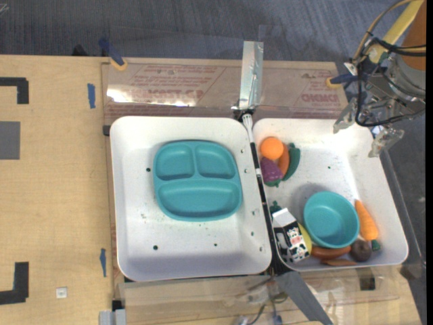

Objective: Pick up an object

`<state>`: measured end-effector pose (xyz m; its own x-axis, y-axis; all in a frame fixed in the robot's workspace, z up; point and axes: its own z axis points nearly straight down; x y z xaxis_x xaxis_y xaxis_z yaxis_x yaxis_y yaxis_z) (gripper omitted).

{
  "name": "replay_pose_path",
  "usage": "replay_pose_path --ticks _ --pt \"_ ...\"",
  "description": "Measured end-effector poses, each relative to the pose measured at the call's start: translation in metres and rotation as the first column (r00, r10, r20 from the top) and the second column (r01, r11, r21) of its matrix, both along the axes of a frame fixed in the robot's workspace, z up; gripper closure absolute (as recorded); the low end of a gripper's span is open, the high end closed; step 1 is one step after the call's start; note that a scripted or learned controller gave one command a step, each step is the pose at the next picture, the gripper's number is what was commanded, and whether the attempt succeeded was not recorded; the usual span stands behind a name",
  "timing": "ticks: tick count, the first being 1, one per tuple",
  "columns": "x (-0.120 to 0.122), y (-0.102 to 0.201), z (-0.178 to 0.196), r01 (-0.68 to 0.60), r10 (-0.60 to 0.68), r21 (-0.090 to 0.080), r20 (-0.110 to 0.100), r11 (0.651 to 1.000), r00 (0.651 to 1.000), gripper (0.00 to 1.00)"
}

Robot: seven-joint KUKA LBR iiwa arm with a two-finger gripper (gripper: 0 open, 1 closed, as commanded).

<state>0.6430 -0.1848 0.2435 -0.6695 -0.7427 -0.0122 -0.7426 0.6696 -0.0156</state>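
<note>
Claw: your two-finger gripper point(360, 133) hangs over the far right corner of the right white bin point(338, 160), fingers spread wide, nothing between them.
Targets: you have an orange ball point(271, 147) and purple toy point(272, 171) by that bin's left wall, a teal round bowl point(330, 219) near its front edge, an orange carrot point(367, 221) at its right wall.
Left bin: a teal divided plate point(197, 179) sits mid-floor of the left white bin point(135, 235).

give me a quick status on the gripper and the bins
Gripper open, nothing between fingers, over right bin's far right corner. Teal bowl, carrot, orange ball lie in right bin. Teal divided plate in left bin.
</note>
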Motion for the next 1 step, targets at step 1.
replay_pose_path --ticks 1 --pt "-0.0314 -0.0013 -0.1456 -0.206 0.206 0.001 -0.008 0.979 0.979 0.00"
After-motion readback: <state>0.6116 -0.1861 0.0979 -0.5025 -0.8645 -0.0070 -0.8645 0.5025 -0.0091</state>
